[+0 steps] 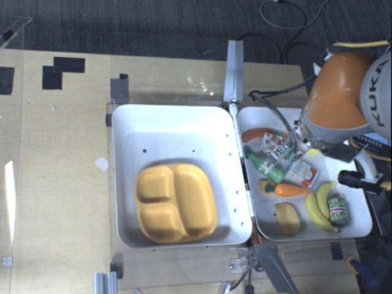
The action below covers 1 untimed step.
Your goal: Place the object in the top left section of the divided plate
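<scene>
A yellow divided plate [176,202] lies in the left bin [125,164], toward its front. The plate's top left section [153,183] has nothing in it. My gripper [278,147] hangs low over the right bin [361,228], above a cluster of items near its back left. Just under and beside it are a green bottle [267,166], a small orange-and-white carton [304,172] and a red item [256,133]. The orange band of the arm [335,94] covers the bin's back right part.
Further items in the right bin: a carrot [290,190], a banana [316,206], a small dark can [337,210] and a brown potato-like lump [288,218]. A metal divider post [234,72] stands between the bins at the back.
</scene>
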Available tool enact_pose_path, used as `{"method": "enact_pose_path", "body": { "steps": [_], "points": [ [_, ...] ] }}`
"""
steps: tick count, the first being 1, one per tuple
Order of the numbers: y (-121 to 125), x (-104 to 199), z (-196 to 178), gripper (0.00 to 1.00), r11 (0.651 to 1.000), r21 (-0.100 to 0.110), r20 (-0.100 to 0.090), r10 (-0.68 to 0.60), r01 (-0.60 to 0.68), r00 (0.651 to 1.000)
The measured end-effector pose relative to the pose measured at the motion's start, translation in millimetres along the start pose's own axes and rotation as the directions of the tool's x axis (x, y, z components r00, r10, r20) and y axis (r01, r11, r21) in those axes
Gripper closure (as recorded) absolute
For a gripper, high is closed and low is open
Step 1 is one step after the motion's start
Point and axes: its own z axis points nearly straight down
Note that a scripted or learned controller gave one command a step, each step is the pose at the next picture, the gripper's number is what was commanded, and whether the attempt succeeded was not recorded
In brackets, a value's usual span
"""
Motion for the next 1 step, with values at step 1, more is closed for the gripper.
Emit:
{"method": "enact_pose_path", "body": {
  "steps": [1],
  "points": [
    [-40.8,-50.6,-70.9,1.0,0.969,0.001,0.001,0.246,-0.246,0.969]
  ]
}}
